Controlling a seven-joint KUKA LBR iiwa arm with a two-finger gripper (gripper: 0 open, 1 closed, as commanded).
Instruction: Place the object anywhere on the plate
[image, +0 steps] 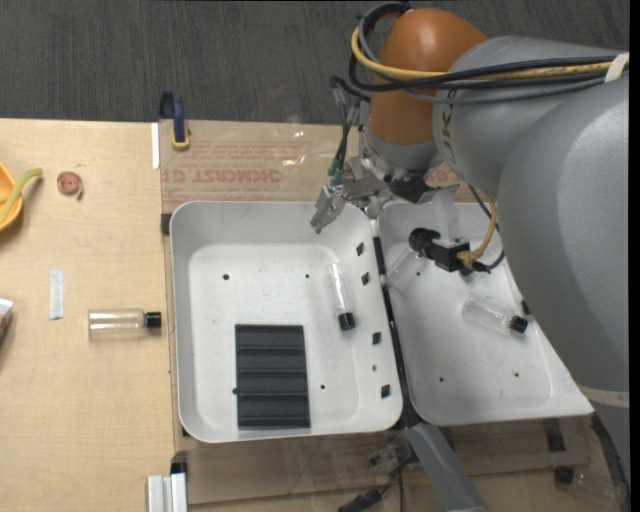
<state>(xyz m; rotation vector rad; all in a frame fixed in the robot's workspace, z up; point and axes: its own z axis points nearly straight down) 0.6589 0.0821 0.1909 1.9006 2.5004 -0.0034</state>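
A black ribbed plate (270, 375) lies flat in the front part of the left bin (200, 300). A clear tube with a black cap (340, 296) lies in the same bin by its right wall, apart from the plate. A second clear vial with a black cap (496, 318) rests in the right bin (480, 390). My gripper (330, 205) hangs over the far right corner of the left bin, above and behind the tube, with nothing seen in it.
On the bench left of the bins lie a clear bottle with a black cap (120, 321), a white strip (56, 295), a small red disc (68, 182) and an orange object (8, 198). The arm's grey body covers the right bin's far right side.
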